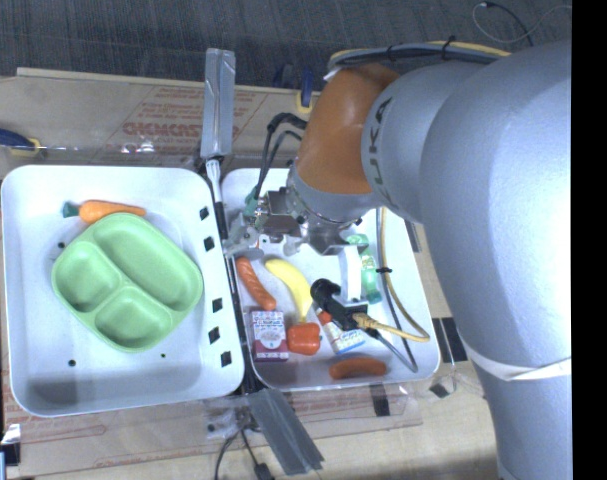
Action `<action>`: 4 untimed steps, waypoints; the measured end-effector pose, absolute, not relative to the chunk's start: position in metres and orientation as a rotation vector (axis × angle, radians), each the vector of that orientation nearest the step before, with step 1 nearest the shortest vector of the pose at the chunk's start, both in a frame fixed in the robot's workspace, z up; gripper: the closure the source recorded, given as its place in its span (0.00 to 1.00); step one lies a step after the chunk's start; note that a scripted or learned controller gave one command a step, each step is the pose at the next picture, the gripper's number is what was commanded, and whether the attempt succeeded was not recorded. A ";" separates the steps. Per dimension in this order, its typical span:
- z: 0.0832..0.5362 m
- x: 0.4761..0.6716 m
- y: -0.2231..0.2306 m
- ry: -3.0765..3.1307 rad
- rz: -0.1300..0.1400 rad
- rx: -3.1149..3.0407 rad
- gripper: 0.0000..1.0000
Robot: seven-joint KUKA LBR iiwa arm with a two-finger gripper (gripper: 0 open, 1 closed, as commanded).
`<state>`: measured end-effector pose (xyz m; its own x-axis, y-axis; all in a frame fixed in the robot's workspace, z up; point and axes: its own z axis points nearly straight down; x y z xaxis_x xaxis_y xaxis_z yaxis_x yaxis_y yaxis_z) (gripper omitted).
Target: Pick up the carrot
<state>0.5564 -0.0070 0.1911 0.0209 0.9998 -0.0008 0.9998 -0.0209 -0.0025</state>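
Note:
The carrot [111,209], orange with a green stub at its left end, lies in the left bin [33,368] against the far edge of a green divided plate [128,279]. My gripper [255,228] hangs over the far left corner of the right bin [425,353], largely covered by the wrist and its orange band. It is across the divider from the carrot, well to the carrot's right, and it is not touching the carrot.
The right bin holds an orange-red sausage-like piece [255,282], a banana [291,284], a small red box [269,333], a red round item [304,339], a small bottle [345,336] and another sausage [359,369]. The arm covers that bin's far part.

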 end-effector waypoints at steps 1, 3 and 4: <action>0.270 0.525 -0.063 -2.324 0.002 -2.112 0.00; 0.191 0.527 -0.026 -2.299 0.006 -2.136 0.00; 0.200 0.527 -0.026 -2.301 0.009 -2.131 1.00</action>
